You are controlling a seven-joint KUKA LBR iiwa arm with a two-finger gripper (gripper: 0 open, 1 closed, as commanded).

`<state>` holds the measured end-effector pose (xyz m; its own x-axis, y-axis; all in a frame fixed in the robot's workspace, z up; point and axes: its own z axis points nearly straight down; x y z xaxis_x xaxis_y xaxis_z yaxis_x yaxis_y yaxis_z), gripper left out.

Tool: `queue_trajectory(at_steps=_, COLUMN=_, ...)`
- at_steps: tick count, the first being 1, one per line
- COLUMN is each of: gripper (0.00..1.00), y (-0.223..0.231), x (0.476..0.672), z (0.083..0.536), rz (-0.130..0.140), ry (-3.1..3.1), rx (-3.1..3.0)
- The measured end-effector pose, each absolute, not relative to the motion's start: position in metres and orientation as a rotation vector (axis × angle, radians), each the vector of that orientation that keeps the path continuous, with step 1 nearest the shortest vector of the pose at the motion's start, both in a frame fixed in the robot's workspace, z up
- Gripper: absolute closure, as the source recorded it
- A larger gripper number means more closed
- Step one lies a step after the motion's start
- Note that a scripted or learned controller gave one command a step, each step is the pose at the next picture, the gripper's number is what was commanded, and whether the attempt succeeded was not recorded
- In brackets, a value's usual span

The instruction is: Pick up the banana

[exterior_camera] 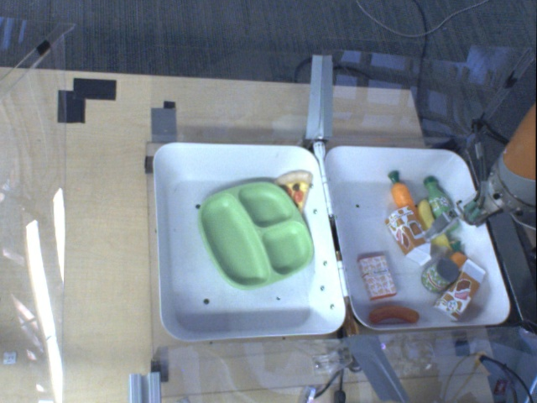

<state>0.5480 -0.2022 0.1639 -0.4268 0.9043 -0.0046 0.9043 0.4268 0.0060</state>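
Gripper (449, 222) is hanging over the right bin (361, 168), right of frame; finger state: cannot tell. The banana (426, 215) is lying just left of it, between the carrot (401, 193) and green bottle (436, 193). Green divided plate (256, 233) is sitting in the left bin (180, 225).

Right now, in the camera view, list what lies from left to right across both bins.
Green divided plate → pizza slice → red patterned card → carrot → green bottle → hand. The clustered items in the right bin overlap too much in order to place.
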Motion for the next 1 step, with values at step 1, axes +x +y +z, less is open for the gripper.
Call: queue_trajectory(at_steps=1, gripper=0.00, y=-0.2075, x=0.5935, z=0.1208, rz=0.018, ry=2.644, rx=1.624)
